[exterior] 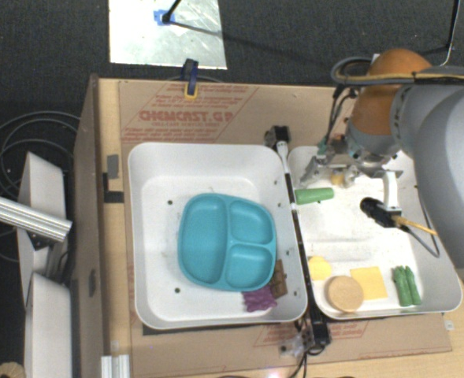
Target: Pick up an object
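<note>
- The hand hangs low over the far end of the right bin. I cannot tell how far open it is, or whether it has hold of anything; a small pale yellow patch sits right at its tip, too blurred to name.
- The likeliest target, in my judgement, is the green stick, which lies just beside the hand, on the side toward the left bin.
- Risk: the stick lies against the wall between the two bins, so a straight descent may strike that wall or the rim and close on nothing.
- Risk: the stick is round and smooth, so a grip off its middle may roll it away or squeeze it out sideways.
- Risk: the hand is not squarely above the stick, so closing where it stands probably misses.
- The stick looks like a short, plain green cylinder, lying flat, with its long side running from the hand toward the wall. It looks slim and light, probably toy food.
- Other choices lie well away from the hand at the bin's near end: a yellow slice, a tan disc, a yellow square and green pods, packed close enough to be nudged together.
</note>
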`<action>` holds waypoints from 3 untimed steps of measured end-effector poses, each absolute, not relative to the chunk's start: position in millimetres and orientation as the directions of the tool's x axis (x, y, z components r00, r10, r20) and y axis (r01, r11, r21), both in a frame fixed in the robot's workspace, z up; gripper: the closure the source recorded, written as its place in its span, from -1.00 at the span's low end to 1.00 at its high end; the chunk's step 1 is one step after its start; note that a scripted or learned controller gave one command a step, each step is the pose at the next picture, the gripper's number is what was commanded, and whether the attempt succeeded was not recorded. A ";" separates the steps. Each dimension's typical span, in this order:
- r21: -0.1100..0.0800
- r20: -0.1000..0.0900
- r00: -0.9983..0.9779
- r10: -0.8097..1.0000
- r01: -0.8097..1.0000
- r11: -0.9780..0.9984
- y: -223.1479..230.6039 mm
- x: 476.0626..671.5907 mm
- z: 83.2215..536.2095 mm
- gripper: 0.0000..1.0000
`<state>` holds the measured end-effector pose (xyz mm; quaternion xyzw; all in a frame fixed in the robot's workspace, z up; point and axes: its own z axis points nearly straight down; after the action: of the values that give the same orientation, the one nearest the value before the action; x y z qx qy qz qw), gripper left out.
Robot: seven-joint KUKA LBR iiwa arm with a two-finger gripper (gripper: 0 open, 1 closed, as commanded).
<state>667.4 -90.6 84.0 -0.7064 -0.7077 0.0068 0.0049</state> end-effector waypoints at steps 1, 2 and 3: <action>0.002 -0.001 0.000 1.000 1.000 0.000 -118.1 656.5 84.9 -1.00; 0.004 0.000 -0.005 1.000 1.000 0.005 -118.2 669.9 85.7 -1.00; -0.022 0.006 -0.005 1.000 1.000 0.006 -117.7 665.2 93.2 1.00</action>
<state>665.2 -117.7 93.2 -0.7051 -0.7090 0.0054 0.0099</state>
